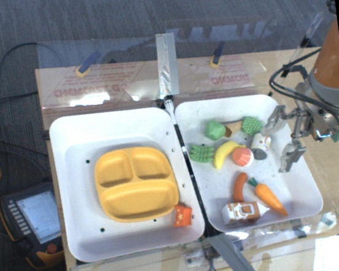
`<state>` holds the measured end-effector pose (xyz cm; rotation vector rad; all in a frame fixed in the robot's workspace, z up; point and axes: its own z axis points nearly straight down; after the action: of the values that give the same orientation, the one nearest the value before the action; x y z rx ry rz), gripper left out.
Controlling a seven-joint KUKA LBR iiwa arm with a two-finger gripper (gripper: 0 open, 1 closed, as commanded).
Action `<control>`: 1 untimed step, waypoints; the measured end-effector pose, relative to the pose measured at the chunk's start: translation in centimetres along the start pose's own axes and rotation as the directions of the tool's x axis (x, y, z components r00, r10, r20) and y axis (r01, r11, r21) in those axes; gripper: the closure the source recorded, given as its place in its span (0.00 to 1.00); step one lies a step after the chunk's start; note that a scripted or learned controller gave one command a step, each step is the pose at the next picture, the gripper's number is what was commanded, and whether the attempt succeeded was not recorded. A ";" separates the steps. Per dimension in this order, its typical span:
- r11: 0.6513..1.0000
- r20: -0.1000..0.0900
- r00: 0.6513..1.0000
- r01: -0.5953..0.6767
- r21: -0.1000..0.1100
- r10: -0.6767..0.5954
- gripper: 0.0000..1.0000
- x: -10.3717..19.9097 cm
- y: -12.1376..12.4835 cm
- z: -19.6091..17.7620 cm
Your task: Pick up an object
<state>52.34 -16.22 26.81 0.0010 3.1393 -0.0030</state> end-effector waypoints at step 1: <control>0.990 -0.003 0.990 -0.143 -0.001 0.143 0.00 -1.5 4.3 14.8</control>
<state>53.88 -11.91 12.05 0.2259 3.1340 -0.0005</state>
